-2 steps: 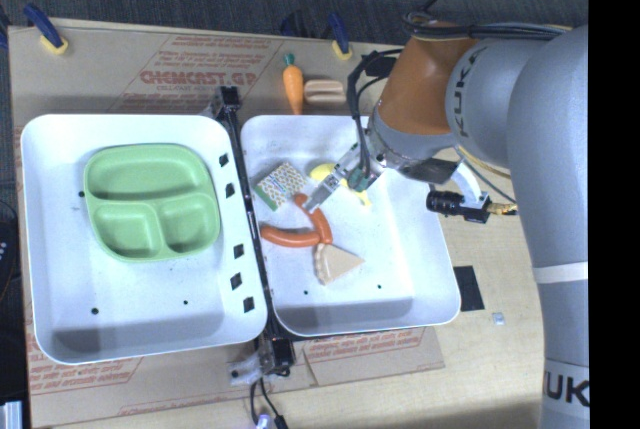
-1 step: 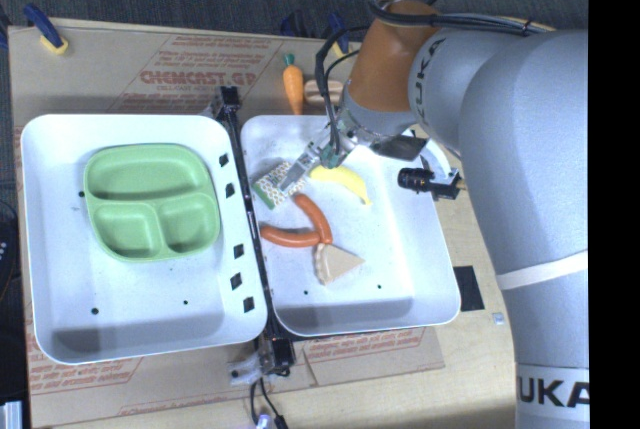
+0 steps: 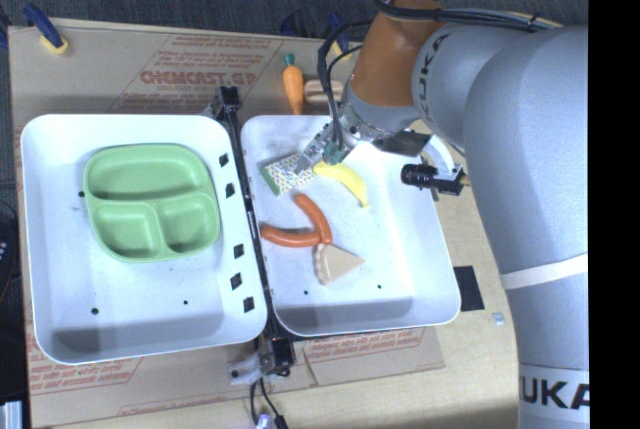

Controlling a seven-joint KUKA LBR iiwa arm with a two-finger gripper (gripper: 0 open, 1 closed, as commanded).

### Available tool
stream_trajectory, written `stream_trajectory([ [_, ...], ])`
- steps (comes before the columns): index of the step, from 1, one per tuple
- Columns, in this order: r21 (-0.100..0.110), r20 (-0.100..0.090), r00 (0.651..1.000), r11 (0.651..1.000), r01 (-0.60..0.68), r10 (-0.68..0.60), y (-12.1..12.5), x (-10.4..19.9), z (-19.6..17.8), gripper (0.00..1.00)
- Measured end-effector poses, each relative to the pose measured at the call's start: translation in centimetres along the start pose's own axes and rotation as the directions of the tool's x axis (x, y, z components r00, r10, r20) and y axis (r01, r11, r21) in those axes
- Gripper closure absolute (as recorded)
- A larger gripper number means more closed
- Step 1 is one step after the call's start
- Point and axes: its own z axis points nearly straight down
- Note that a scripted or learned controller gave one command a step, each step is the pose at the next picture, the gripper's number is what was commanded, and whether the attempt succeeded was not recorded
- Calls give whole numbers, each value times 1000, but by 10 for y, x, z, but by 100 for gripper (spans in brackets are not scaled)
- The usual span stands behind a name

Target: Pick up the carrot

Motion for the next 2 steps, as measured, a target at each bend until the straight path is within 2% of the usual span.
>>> stream_trajectory([
  [1, 0, 0, 999, 999, -44, 44, 51, 79, -162, 100],
  [2, 5, -4, 999, 999, -54, 54, 69, 95, -107, 100],
])
